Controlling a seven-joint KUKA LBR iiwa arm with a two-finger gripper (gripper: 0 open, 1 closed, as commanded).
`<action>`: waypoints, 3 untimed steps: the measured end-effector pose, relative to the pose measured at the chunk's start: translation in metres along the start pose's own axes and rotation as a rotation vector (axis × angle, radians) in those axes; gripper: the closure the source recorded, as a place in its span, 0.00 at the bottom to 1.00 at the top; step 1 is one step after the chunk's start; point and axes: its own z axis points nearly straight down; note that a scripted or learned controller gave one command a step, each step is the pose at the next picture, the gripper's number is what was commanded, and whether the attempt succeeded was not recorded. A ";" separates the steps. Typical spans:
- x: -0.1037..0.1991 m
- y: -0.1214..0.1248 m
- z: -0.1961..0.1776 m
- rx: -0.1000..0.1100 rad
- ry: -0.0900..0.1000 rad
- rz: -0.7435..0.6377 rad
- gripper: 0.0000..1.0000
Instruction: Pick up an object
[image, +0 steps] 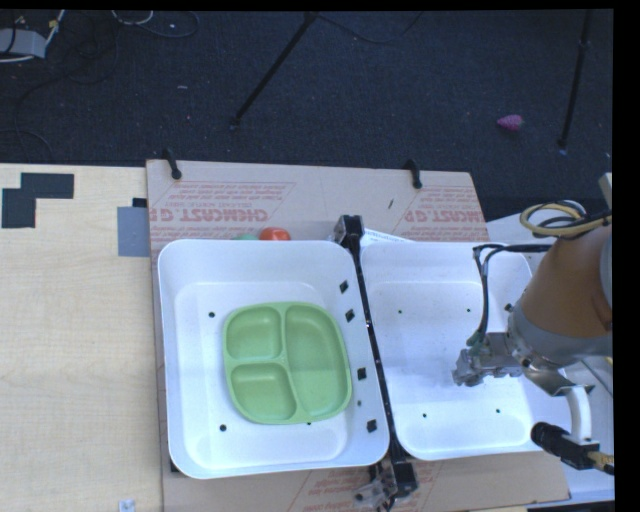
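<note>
A green plate with three compartments lies flat in the left bin. My gripper hangs low over the right bin, near that bin's right side, below the orange wrist band. I see no object at the gripper. A small red and green object lies just behind the left bin's far rim, on the cardboard.
A black divider bar runs between the two bins. Brown cardboard lies under and behind the bins. A pale wooden bench surface stretches to the left. Black cables loop near the arm at the right bin's far corner.
</note>
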 end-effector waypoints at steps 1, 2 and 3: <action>-0.007 0.005 -0.045 -0.001 -0.001 0.001 1.00; -0.008 0.006 -0.098 -0.002 -0.001 0.001 1.00; 0.050 0.014 -0.095 0.004 0.003 -0.004 1.00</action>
